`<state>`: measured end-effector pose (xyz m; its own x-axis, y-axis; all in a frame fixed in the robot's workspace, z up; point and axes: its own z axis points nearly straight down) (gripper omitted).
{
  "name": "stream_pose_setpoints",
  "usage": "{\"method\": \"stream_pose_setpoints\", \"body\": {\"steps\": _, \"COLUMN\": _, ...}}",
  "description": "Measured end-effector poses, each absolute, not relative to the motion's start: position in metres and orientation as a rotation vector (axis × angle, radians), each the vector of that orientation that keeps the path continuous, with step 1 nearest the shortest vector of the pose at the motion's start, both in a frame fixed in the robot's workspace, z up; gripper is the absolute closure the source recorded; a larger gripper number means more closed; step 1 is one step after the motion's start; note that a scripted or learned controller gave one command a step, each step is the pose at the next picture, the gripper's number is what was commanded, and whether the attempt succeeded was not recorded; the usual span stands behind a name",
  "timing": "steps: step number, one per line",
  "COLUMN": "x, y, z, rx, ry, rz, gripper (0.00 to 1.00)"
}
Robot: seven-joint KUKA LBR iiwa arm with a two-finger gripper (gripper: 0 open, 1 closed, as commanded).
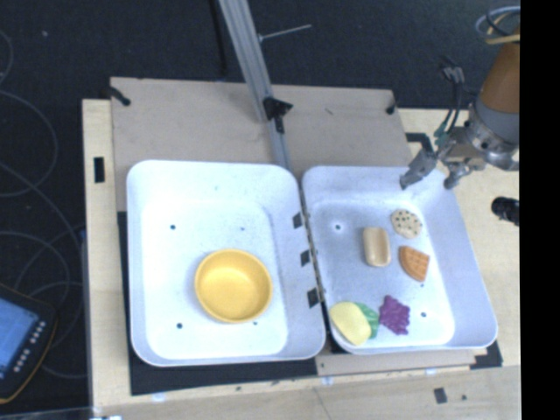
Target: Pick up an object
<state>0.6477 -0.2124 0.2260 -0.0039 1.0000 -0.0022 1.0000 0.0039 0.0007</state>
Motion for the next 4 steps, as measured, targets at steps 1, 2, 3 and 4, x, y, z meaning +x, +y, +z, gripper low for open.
{"method": "stream_pose_setpoints", "body": {"steps": 1, "x": 0.648, "y": -0.213, "z": 0.226, "rx": 2.215, "ry": 2.225, "rz": -0.004, "gripper": 0.00}}
{"method": "stream_pose_setpoints", "body": {"steps": 2, "x": 0.646, "y": -0.211, "z": 0.163, "rx": 2.219, "ry": 2.227, "rz": -0.007, "gripper": 0.00}}
{"method": "stream_pose_setpoints", "body": {"steps": 3, "x": 0.655, "y": -0.211, "z": 0.107, "rx": 2.215, "ry": 2.228, "rz": -0.005, "gripper": 0.00}}
{"method": "stream_pose_setpoints", "body": {"steps": 4, "x": 0.657, "y": -0.212, "z": 0.105, "rx": 2.208, "ry": 2.223, "rz": 0.002, "gripper": 0.00}}
